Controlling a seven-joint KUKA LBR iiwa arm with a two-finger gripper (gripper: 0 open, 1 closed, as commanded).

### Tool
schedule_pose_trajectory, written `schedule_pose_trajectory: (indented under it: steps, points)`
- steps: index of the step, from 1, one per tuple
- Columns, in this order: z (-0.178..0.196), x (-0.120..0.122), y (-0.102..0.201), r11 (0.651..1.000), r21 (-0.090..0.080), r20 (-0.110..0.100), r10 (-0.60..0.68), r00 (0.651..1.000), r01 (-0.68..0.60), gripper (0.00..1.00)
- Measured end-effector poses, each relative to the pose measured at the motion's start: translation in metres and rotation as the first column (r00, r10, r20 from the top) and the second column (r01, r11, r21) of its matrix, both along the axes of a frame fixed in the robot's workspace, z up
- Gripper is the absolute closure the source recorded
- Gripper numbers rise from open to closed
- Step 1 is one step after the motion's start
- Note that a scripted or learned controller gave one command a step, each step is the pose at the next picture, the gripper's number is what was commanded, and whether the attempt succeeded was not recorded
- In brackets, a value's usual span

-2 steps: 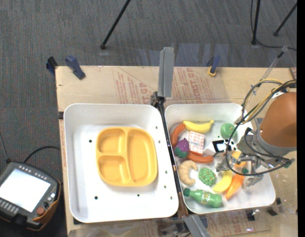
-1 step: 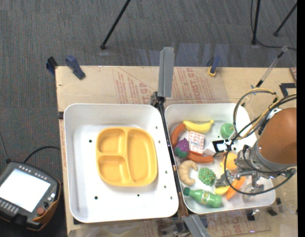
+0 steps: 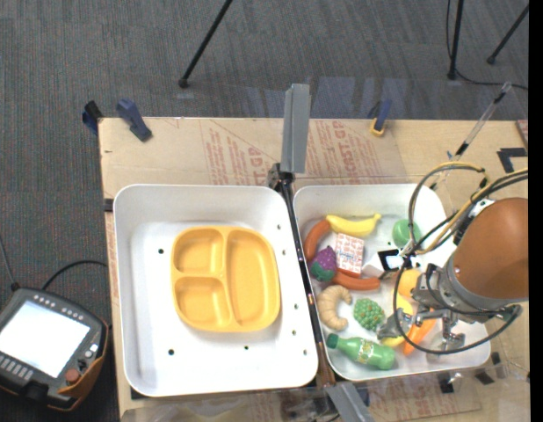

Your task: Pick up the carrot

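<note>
The tabletop (image 3: pixel 210 148) is flat brown cardboard with red printing on it. Two shallow white bins sit on it, side by side. The left bin (image 3: pixel 140 236) is smooth plastic with round corners, and it holds a yellow plate (image 3: pixel 226 278) with three dips in it. The right bin (image 3: pixel 342 199) is full of toy food.

The arm (image 3: pixel 495 253) comes in from the right — it has a big round orange part and thin looping cables. The end effector (image 3: pixel 421 325) is low in the right bin, near the front right corner. It is grey metal, and I cannot tell how it is set.

The carrot (image 3: pixel 417 334) looks like a small orange bit right under the end effector, near the front of the right bin. Most of it is hidden.

Other toys lie in the right bin. A green bottle (image 3: pixel 366 352) with a yellow label lies on its side at the front. A curved yellow banana (image 3: pixel 352 225) is at the back. A long red sausage (image 3: pixel 358 280) lies in the middle, and a tan croissant (image 3: pixel 335 306) curls just in front of it. A bumpy green piece (image 3: pixel 369 313) sits beside the croissant. A small carton (image 3: pixel 349 253) and purple grapes (image 3: pixel 324 262) are near the banana — and a round green ball (image 3: pixel 403 232) is at the back right.
</note>
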State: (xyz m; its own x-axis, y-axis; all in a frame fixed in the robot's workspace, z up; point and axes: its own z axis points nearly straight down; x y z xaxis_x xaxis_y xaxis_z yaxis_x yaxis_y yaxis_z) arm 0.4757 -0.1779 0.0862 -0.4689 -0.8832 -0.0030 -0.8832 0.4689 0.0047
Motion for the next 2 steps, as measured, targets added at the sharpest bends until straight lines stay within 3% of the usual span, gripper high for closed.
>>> schedule_pose_trajectory:
  steps: [1, 2]
  points:
    - [0.0088, 0.0014, 0.0042, 1.000, 0.004, 0.000, 0.007, 1.000, -0.007, 1.00]
    - [0.0085, 0.0013, 0.0043, 1.000, 0.004, 0.000, 0.008, 1.000, -0.008, 0.00]
